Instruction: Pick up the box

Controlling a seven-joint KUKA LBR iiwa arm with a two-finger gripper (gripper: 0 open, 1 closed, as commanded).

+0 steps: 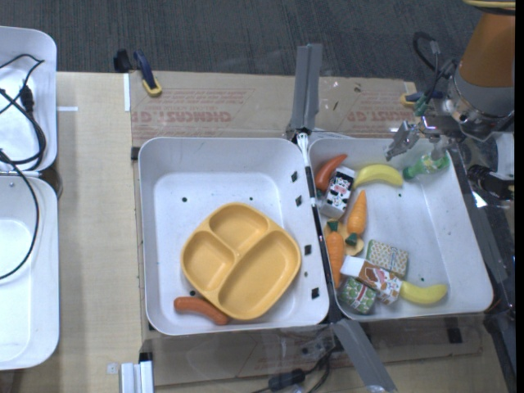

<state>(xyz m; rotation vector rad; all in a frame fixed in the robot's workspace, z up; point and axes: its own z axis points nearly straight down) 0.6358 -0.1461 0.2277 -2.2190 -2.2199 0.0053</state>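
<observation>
Several small boxes lie in the right bin. A tan patterned box sits near the front, with a red-and-white box just in front of it. A cow-print carton stands at the bin's left wall. My gripper hangs over the bin's far right corner, well away from the boxes. Its fingers are spread open with nothing between them. A green object lies right below it.
The right bin also holds two bananas, two carrots, a red sausage and a green packet. In the left bin lie a yellow divided plate and a sausage. A grey post rises between the bins.
</observation>
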